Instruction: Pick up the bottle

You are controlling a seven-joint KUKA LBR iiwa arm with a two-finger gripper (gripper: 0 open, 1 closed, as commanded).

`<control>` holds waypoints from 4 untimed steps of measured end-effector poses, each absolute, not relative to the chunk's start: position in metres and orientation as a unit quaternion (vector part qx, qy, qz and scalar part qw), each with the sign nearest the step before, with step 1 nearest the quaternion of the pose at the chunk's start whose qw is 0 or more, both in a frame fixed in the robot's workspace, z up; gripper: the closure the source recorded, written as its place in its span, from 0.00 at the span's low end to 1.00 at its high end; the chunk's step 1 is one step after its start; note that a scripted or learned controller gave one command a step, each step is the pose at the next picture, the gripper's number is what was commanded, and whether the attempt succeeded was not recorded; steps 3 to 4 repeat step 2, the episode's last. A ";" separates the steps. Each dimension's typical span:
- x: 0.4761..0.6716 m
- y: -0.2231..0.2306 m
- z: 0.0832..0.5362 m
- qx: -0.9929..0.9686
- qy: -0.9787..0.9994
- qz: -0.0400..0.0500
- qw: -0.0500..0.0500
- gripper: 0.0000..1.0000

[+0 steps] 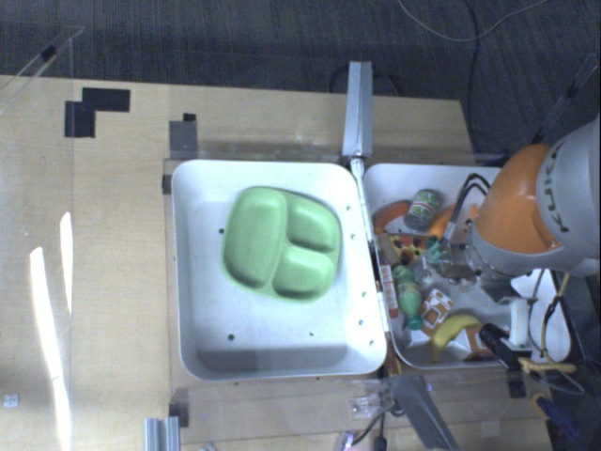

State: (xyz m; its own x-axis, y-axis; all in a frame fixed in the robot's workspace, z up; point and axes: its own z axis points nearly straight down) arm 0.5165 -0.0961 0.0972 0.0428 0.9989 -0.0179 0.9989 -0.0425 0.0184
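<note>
On your left, the left bin (188,346) holds a green divided tray (280,242). In the right bin (399,350), the green bottle (408,294) lies near the left wall, among a can (425,202) and a banana (454,330). The gripper (449,256) hangs just right of the bottle; you cannot tell how its fingers stand.
</note>
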 end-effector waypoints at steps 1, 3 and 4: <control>0.523 -0.085 0.090 0.873 0.487 0.005 0.006 0.00; 0.488 -0.068 0.185 0.826 0.564 0.002 0.001 0.00; 0.488 -0.068 0.185 0.826 0.564 0.002 0.001 0.00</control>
